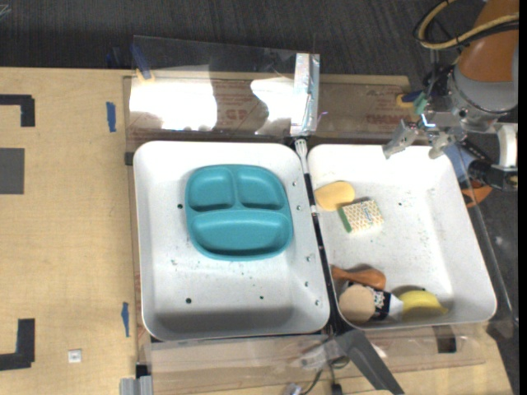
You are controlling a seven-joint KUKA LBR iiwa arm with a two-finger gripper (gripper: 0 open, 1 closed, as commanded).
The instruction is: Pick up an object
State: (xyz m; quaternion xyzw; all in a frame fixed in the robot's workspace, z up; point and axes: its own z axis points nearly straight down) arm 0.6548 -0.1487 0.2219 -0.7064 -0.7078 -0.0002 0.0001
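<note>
My gripper hangs over the far edge of the right bin, its two fingers spread apart with nothing between them. In that bin lie a yellow rounded piece and a speckled sponge block near the left wall. At the front of the bin sit an orange-brown piece, a tan ball-like object and a yellow object. All of these lie well below and to the left of the gripper.
The left bin holds a teal divided plate. A clear plastic sheet stands behind the bins. The wooden bench stretches to the left. Cables and the arm's orange band are at the upper right.
</note>
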